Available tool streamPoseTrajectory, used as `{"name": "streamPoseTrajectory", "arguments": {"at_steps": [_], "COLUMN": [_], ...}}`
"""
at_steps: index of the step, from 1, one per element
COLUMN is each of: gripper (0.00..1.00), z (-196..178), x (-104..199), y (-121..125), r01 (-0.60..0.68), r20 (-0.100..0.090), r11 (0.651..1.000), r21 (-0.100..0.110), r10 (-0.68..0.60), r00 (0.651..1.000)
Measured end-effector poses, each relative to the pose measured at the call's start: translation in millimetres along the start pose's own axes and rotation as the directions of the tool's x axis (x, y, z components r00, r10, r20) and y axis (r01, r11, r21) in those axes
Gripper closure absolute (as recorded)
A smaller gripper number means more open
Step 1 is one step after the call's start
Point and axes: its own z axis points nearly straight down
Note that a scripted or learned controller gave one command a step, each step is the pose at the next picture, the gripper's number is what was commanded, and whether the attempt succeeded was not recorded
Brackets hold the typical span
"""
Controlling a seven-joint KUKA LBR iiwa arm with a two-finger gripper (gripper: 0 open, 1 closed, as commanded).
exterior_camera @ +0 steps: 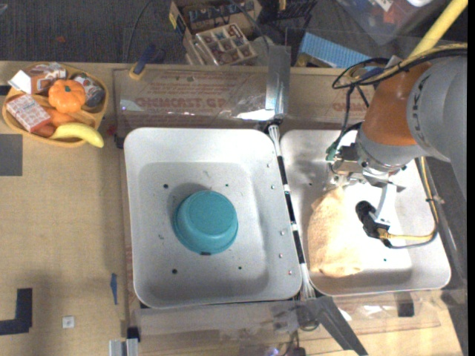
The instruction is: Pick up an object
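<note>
A teal bowl (pixel 206 221) lies upside down in the middle of the left bin (pixel 148 154). A tan, bread-like lump (pixel 332 234) rests at the front left of the right bin (pixel 427 273). My gripper (pixel 349 181) hangs over the right bin, right at the lump's upper edge, with the grey arm and its orange band (pixel 397 110) above it. The gripper body hides the fingertips, so whether they touch or hold the lump is not visible.
A black cable with a yellow lead (pixel 386 232) trails from the wrist across the right bin. A basket of toy food (pixel 56 106) with a pumpkin and banana stands at the bench's far left. Clutter and boxes (pixel 223 28) lie behind the bins.
</note>
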Motion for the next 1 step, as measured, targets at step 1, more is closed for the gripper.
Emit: {"name": "streamPoseTrajectory", "arguments": {"at_steps": [1], "gripper": [1.00], "z": [-99.5], "x": [21.8], "y": [-27.6], "r01": [0.253], "r20": [-0.001], "r11": [0.967], "r21": [0.002], "r10": [-0.253], "r00": [0.967]}}
